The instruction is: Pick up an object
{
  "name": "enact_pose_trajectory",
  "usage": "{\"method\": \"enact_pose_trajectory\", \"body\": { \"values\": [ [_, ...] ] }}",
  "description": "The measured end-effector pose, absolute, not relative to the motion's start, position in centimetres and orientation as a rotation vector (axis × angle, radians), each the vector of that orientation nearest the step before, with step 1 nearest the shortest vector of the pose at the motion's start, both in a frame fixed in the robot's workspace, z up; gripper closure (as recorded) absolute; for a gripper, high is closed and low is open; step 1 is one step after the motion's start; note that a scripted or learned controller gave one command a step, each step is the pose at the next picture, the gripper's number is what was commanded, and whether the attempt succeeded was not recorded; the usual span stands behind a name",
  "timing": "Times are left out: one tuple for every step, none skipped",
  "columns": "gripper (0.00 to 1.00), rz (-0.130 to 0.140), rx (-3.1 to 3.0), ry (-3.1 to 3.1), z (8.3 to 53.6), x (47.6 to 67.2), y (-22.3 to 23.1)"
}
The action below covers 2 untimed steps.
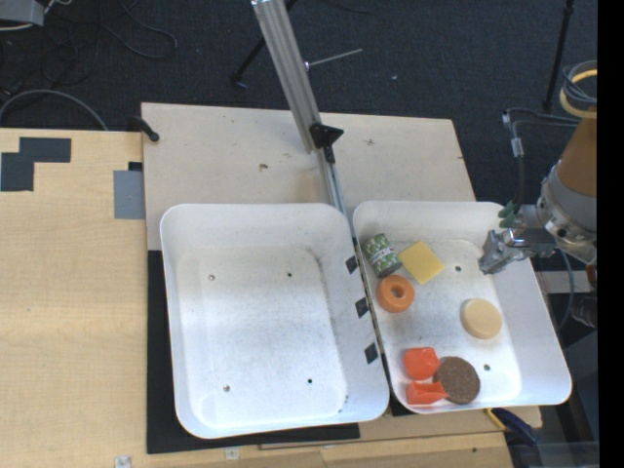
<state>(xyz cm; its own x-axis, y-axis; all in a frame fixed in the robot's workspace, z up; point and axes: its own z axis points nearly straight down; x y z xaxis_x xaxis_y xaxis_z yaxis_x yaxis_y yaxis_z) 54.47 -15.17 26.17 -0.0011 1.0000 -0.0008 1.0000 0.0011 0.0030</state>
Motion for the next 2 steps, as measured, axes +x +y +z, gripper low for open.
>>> {"method": "enact_pose_trajectory", "body": {
  "values": [
    [1.0,-0.001,2.22,2.229,24.9,55.3,-10.6],
    [1.0,-0.002,2.22,2.229,24.3,56.3,-6.0]
  ]
}}
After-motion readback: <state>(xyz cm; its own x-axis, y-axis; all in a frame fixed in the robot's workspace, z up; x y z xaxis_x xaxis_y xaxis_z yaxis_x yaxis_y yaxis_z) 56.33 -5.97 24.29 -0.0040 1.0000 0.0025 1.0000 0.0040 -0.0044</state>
